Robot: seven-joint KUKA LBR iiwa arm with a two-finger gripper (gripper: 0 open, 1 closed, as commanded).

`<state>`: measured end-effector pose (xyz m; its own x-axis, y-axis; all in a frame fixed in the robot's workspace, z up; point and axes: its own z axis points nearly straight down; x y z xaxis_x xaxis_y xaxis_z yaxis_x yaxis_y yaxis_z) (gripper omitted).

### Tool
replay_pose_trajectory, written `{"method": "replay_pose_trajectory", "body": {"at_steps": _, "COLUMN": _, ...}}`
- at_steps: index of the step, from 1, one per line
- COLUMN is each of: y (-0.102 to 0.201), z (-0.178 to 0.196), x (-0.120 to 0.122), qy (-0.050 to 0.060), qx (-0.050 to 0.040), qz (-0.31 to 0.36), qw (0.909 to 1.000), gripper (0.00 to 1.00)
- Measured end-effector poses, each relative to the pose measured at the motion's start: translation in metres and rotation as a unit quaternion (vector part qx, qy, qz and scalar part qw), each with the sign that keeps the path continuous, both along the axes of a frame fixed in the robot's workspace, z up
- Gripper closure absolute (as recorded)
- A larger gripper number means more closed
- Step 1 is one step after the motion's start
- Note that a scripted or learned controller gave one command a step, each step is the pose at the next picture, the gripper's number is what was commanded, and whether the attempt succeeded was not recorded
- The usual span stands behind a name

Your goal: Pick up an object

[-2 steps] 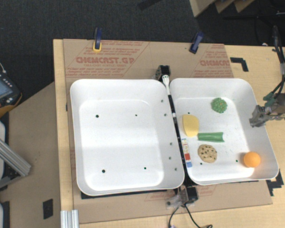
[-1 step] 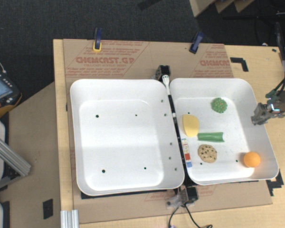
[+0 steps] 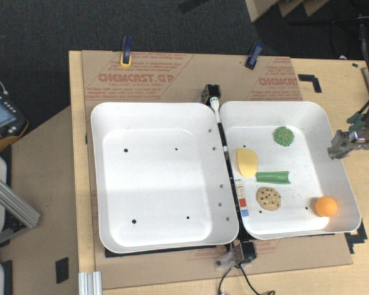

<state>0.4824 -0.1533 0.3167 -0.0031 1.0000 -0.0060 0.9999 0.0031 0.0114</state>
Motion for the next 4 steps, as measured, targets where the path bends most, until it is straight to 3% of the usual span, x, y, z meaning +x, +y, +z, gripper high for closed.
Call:
{"method": "replay_pose_trajectory", "body": {"at_steps": 1, "y": -0.071, "z": -0.035, "x": -0.004, "qy": 0.007, "qx": 0.0023, "qz": -0.005, "qw": 1.0, "gripper": 1.0}}
{"method": "replay_pose_trajectory", "body": {"at_steps": 4, "y": -0.068, "z": -0.002, "x": -0.001, "qy": 0.001, "qx": -0.0005, "qz": -0.001, "qw": 1.0, "gripper": 1.0}}
